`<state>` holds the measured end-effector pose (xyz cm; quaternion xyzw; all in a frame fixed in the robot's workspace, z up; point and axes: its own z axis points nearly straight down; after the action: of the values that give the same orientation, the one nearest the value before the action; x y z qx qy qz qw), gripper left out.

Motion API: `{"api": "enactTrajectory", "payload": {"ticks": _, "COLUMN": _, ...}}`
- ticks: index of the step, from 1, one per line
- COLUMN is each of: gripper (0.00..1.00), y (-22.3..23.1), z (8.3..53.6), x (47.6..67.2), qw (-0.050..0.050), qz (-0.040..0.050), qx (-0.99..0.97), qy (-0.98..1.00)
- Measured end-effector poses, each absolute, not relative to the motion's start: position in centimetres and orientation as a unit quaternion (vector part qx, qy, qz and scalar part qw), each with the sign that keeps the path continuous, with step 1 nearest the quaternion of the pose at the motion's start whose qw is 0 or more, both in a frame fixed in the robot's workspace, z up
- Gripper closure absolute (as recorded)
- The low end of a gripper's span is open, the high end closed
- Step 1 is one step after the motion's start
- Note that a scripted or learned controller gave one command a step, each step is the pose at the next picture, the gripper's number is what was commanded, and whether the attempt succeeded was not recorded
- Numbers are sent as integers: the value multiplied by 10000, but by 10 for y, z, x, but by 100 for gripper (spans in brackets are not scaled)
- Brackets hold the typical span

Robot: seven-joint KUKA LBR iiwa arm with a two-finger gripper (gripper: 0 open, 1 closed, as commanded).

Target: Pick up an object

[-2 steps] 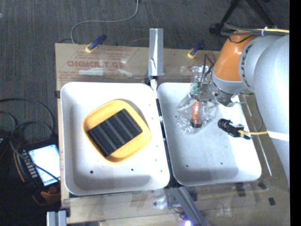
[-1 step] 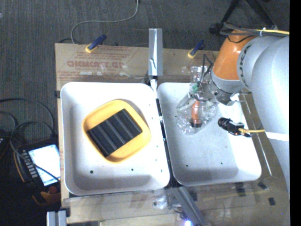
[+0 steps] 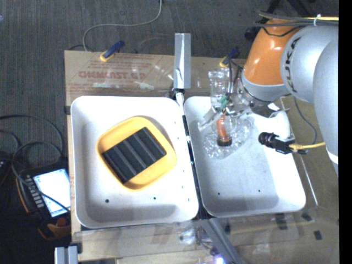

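Arm [image 3: 297, 48]: big, grey and orange, upper right of the frame, reaching down over the right bin.
Gripper [image 3: 223, 122]: low in the top part of the right bin [image 3: 258, 197]; I cannot tell its state, since clear shiny parts blur it.
Small thing [image 3: 222, 130]: orange with a dark end, right under the gripper, on crinkly clear stuff.
Yellow tray [image 3: 137, 153]: in the left bin [image 3: 88, 114], middle left of the frame, with a black ridged top.
Held: nothing that I can be sure of.
Could go wrong: the small thing could slip or roll away, because it is tiny and sits on slick stuff.
Also: the gripper could close on nothing.
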<state>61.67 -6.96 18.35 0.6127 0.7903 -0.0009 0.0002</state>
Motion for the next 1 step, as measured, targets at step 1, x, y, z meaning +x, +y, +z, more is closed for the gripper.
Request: {"api": "enactTrajectory", "payload": {"ticks": 1, "gripper": 0, "y": -99, "z": 165, "x": 649, "qw": -10, "qz": -10, "qx": 6240, "qy": 7815}}
